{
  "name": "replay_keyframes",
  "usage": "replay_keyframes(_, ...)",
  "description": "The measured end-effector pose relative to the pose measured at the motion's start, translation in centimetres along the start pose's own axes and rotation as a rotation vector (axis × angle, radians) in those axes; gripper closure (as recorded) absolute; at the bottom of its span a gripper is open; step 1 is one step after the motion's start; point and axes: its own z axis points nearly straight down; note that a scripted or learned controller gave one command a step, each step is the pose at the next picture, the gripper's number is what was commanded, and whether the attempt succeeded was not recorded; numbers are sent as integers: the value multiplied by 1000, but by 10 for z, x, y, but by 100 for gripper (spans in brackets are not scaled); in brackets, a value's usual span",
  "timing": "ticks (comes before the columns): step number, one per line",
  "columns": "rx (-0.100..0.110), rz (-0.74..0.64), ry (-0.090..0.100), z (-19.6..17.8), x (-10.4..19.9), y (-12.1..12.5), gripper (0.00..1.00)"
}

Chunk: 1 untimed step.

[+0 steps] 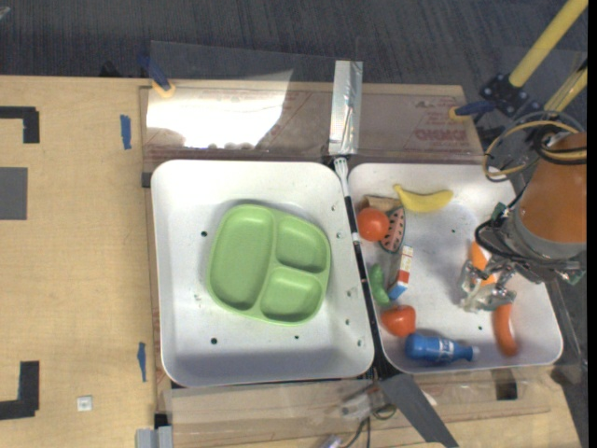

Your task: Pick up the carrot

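Carrot (478, 256): small orange piece in the right bin, at the right-hand side, lying just beside and above-left of the claw; mostly covered by the arm's cables, so its long axis cannot be read.

Counter (65, 250): tan board carrying both bins.

Left bin (177, 343): white, shallow; holds a green divided plate (269, 263).

Right bin (438, 241): white, shallow; holds the task item and assorted toy food.

Arm (558, 203): grey with orange band, reaching in from the right, wrist low over the right bin.

Claw (483, 292): metallic, pointing down near the bin floor; nothing visibly between its parts, and whether it is spread or closed cannot be told at this size.

Banana (422, 197): yellow, at the bin's top.

Blue bottle (437, 347): lying flat near the bottom edge.

Orange-red sausage shape (505, 329): upright oblong just below-right of the claw.

Tomatoes: one top left (372, 223), one lower (398, 320).

Watermelon slice (395, 231): beside the upper tomato.

Judgement: a short shift up-left is needed.
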Motion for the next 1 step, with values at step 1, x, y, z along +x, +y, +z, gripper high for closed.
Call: replay_keyframes(1, -3, 191, 1, -52, -31, 47, 100)
